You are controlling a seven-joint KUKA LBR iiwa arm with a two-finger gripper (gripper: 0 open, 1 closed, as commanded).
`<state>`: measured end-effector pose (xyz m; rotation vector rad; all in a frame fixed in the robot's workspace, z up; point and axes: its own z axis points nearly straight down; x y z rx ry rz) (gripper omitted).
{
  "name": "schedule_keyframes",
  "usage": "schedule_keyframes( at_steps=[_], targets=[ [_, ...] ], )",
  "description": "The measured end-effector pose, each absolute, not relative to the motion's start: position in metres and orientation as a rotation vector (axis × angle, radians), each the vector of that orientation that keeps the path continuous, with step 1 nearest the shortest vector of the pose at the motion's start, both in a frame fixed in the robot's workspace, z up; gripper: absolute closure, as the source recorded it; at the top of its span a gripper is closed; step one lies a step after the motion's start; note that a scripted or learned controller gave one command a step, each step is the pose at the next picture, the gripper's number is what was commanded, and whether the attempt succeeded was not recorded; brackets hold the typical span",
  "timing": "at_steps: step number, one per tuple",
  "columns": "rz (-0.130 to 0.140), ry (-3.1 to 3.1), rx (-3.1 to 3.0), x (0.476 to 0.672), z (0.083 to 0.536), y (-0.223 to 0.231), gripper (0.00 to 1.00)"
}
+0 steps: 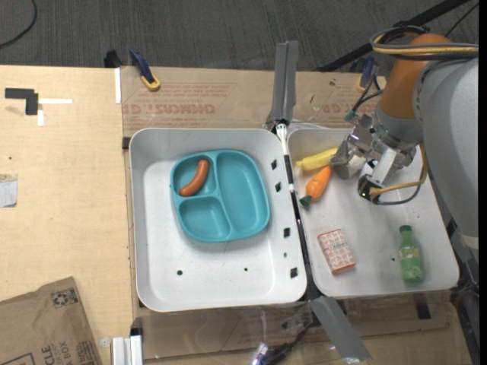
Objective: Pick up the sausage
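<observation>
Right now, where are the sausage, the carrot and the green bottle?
sausage [194, 178]: camera view, mid-length, in the teal plate's upper-left compartment.
carrot [318, 182]: camera view, middle of its orange body, right bin.
green bottle [411, 257]: camera view, middle of its body, right bin.

Orange-brown sausage [194, 177] on teal plate [243, 204]; green bottle [411, 255], perhaps yellow-labelled.

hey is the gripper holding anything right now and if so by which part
Cannot be told for sure. The gripper is over the right bin, next to the banana and carrot; the sausage lies untouched in the teal plate.
</observation>
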<state>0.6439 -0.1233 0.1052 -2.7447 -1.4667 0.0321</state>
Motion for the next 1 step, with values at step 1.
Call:
schedule_keyframes(
  at_steps=[1],
  targets=[
    [0.007,-1.041,-2.962,0.6129,0.1078,-0.1081,0.0]
  ],
)
